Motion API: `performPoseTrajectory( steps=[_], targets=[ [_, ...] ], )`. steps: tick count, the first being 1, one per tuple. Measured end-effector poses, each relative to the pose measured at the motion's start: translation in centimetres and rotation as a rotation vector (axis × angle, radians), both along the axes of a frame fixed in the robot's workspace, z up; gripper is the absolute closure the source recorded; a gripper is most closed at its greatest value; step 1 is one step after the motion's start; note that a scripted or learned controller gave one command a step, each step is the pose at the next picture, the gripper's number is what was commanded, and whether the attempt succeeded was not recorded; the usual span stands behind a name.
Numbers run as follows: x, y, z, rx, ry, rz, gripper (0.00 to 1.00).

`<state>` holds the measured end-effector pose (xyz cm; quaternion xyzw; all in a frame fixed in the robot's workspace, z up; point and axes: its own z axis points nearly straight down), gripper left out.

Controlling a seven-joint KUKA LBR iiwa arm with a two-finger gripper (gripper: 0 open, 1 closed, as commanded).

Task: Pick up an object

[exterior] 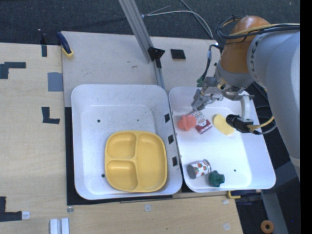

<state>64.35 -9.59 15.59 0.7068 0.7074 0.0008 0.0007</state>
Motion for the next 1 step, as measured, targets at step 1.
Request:
performPoseTrajectory(
  steps=[1],
  targets=[
    [-0.27, 0.88, 4.78, 0.0, -0.002, 0.002, 1.0]
  ],
)
